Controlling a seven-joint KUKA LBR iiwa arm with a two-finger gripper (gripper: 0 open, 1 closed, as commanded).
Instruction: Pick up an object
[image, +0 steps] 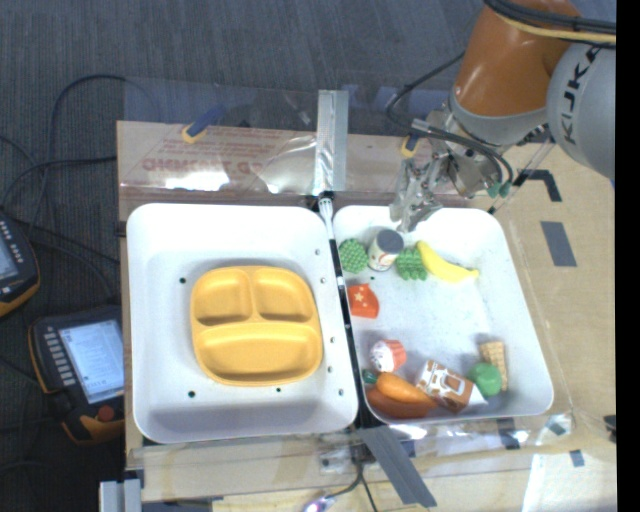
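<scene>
Yellow banana (447, 264), curved, beside green broccoli (410, 264), gripper (410, 212) above, grip unclear

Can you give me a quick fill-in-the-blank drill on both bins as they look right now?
1. The yellow tray lies in the ____ bin.
2. The banana lies in the right bin, beside a ____ toy on its left.
3. The pincer is above the right bin's ____ edge.
4. The carrot lies near the right bin's ____ edge.

Missing words: left; green; far; near
</scene>
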